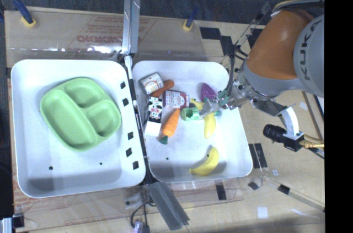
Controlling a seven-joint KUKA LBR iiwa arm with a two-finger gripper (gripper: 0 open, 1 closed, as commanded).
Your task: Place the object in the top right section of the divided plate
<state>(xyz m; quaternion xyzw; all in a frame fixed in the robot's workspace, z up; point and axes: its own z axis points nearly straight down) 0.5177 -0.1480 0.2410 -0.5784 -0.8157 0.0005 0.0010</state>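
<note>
Your claw (pixel 211 108) sits low in the right bin (pixel 234 160), beside the purple toy (pixel 208 91); grip state cannot be told. The green divided plate (pixel 81 112) lies left of it.

Two white bins sit side by side, the left bin (pixel 22 133) and the right bin (pixel 237 155). One green divided plate (pixel 80 112) lies in the left bin. In the right bin: two bananas, one near (pixel 206 162), one farther (pixel 210 125); one carrot (pixel 170 123); one purple piece (pixel 208 91); three small printed packets.
</note>
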